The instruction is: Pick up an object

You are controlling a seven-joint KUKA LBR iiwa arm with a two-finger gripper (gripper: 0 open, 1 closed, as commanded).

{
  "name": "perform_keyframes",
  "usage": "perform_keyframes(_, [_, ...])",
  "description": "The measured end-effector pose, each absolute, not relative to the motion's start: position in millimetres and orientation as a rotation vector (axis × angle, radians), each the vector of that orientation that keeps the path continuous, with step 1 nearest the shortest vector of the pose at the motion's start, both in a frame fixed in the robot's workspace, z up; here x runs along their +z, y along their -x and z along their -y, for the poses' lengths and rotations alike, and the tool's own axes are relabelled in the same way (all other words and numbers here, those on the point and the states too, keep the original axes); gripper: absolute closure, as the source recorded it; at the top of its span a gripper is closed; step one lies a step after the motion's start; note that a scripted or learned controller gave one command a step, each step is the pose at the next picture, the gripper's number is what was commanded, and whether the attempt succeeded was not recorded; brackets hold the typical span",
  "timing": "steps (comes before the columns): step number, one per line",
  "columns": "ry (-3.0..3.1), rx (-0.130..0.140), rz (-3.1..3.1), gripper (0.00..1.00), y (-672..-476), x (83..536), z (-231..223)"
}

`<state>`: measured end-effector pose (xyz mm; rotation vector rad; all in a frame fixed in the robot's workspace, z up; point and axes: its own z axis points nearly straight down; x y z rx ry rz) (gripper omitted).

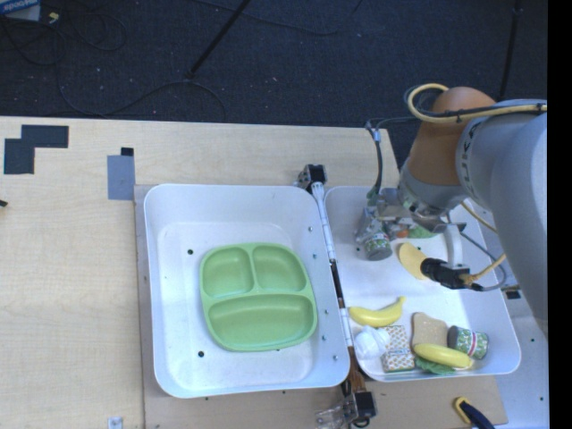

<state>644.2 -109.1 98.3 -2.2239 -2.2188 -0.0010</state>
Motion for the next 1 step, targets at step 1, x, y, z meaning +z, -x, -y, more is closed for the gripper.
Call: perform_keyframes(1, [2.219, 0.002, 2.221, 1.00, -595.7, 187.9, 66.0])
